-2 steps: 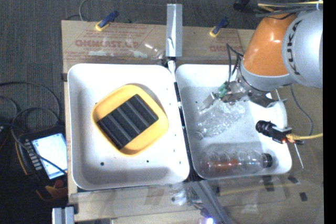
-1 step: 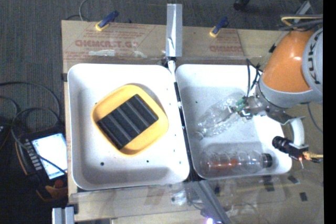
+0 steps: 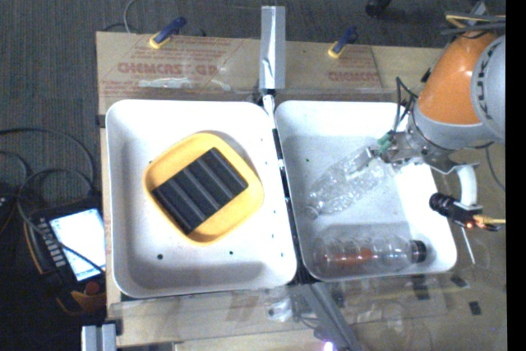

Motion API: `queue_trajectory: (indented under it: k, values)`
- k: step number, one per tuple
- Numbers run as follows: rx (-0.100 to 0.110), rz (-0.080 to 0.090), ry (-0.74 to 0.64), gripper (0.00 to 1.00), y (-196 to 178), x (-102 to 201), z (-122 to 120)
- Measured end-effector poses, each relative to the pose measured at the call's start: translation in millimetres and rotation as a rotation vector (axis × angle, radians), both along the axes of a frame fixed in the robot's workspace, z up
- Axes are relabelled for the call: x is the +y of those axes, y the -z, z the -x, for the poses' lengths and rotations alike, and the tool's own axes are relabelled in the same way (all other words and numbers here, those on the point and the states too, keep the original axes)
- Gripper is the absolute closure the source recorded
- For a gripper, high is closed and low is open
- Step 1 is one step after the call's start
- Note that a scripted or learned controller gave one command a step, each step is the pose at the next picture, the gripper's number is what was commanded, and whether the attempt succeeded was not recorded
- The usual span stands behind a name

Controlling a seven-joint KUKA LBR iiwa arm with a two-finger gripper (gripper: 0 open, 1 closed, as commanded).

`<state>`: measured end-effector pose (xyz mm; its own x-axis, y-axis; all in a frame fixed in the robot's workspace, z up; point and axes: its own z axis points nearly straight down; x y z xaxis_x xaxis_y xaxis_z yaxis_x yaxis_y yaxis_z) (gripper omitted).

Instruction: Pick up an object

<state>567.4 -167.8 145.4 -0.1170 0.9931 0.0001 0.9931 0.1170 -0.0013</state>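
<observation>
Worktop (image 3: pixel 205 66): brown, printed | left bin (image 3: pixel 123 177) and right bin (image 3: pixel 345 115) side by side, touching | two blue clamps (image 3: pixel 167 32) at rear edge

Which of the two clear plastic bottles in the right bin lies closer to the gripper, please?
The crumpled bottle, lying diagonally mid-bin, its upper end right by the gripper. The other, the bottle with a dark cap, lies along the bin's near wall.

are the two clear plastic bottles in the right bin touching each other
Apart. The camera view shows a strip of bare white bin floor between the crumpled bottle and the bottle with a dark cap lying along the near wall.
</observation>
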Motion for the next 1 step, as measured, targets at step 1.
queue_trajectory:
  k: [1]
  values:
    - [-0.015,0.005,-0.015,0.00,53.4,-26.9,-19.8]
